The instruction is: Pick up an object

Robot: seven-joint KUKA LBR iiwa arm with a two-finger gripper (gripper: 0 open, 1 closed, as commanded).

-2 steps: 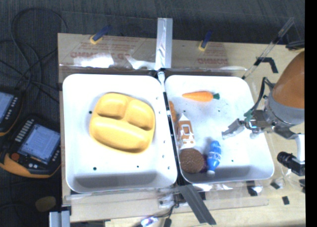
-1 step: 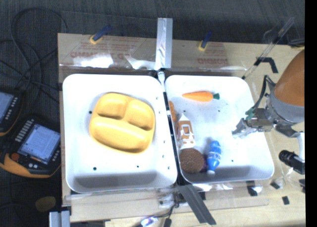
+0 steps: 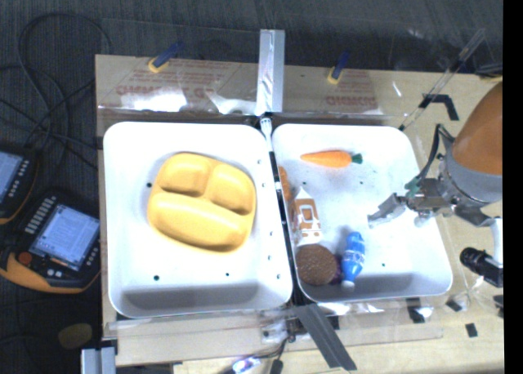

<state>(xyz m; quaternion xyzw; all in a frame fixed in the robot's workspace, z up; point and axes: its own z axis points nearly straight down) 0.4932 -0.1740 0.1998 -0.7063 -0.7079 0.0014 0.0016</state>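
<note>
The yellow tray (image 3: 201,201) is lying in the left bin (image 3: 122,282), well apart from the tool (image 3: 384,215). In the right bin (image 3: 425,278), the orange-and-white carton (image 3: 306,217), carrot (image 3: 328,158), brown disc (image 3: 316,264) and blue bottle (image 3: 352,256) are crowding together; a descent there is risking a glancing, failed grasp. The arm (image 3: 478,152) is reaching in, tool hovering low; whether its fingers are apart cannot be told.

The orange-and-white carton (image 3: 306,217) bears lettering too blurred to read.
</note>
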